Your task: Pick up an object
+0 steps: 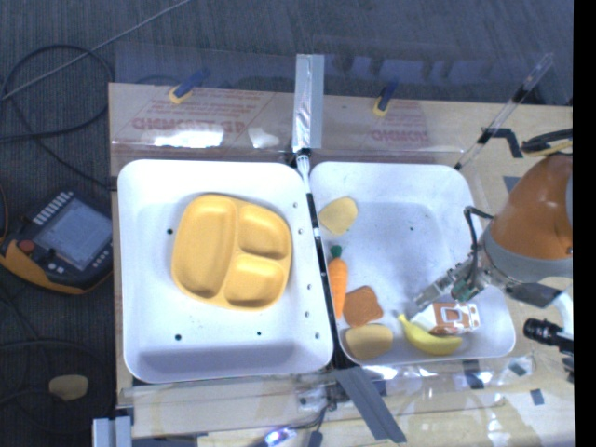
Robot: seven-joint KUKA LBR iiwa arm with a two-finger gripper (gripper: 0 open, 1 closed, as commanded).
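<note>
Where fingers (445,291) hover, banana (429,337) lies just below.

Tray (231,251) in left bin (140,343) — carrot (337,282) right

Two white bins (140,277); one yellow tray (233,250); one carrot (337,282); one banana (430,339).

— Is it bright?
— Yes, the light is strong and comes from above. The white bins (130,250) glow, and shiny glare sits on the clear plastic (200,136) behind them and on the metal bar (308,101).
— Any shadows?
— Soft ones, under the yellow tray (233,250) and beside the banana (430,338).
— Is it sharp?
— A bit fuzzy and grainy all over. The carpet (74,26) looks dim.
</note>
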